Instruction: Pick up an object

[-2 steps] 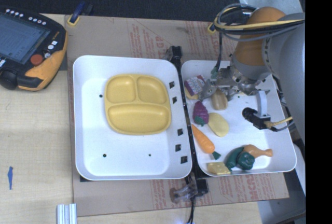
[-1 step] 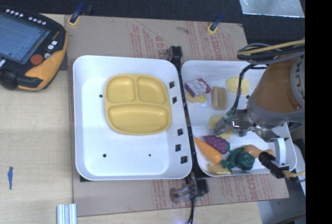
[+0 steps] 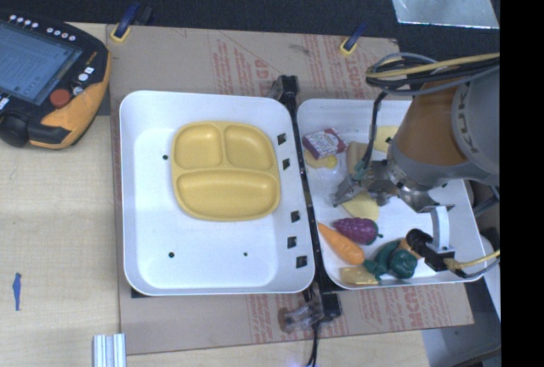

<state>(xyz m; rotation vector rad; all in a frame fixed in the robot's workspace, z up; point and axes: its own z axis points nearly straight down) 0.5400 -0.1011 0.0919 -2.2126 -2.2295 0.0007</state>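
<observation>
a miss is judged likely: the toys in the right shallow white bin (image 3: 476, 212) are crowded, so a neighbour could be nudged or pinched instead. the metal two-finger gripper (image 3: 355, 187) is seen low over a pale yellow wedge (image 3: 364, 207), at twelve o'clock from the purple grape bunch (image 3: 357, 229) and orange carrot (image 3: 340, 244). its spread cannot be told, and nothing is seen held.

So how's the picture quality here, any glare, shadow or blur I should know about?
Camera view: lighting is even; the left bin has a washed-out bright floor with mild glare. The arm casts soft shadow over the right bin, and the gripper there looks slightly blurred. The yellow plate is sharp.
</observation>
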